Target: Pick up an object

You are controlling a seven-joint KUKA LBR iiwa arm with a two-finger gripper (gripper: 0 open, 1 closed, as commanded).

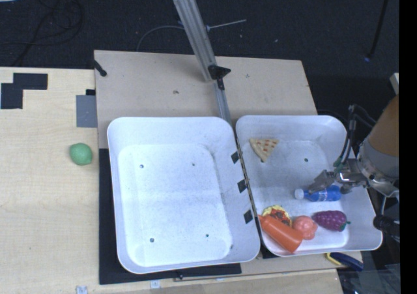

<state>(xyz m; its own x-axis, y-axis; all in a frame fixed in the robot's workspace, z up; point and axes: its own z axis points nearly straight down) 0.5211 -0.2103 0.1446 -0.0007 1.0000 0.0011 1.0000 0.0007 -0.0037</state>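
Note:
The right white bin (293,118) holds several toy items. A blue bottle with a white cap (320,194) lies on its side near the bin's right wall. My gripper (329,182) is low in the bin, directly over the bottle and touching or nearly touching its top. A purple grape bunch (330,220), a pink-red tomato (304,227), an orange carrot (281,234) and a small yellow-red piece (276,213) lie along the front wall. A pizza slice (264,148) rests at the bin's back left.
The left white bin (130,136) stands beside the right one. A green ball (81,154) sits on the wooden bench to the far left. An aluminium bar (195,29) slants up behind the bins. The grey arm (384,156) fills the right edge.

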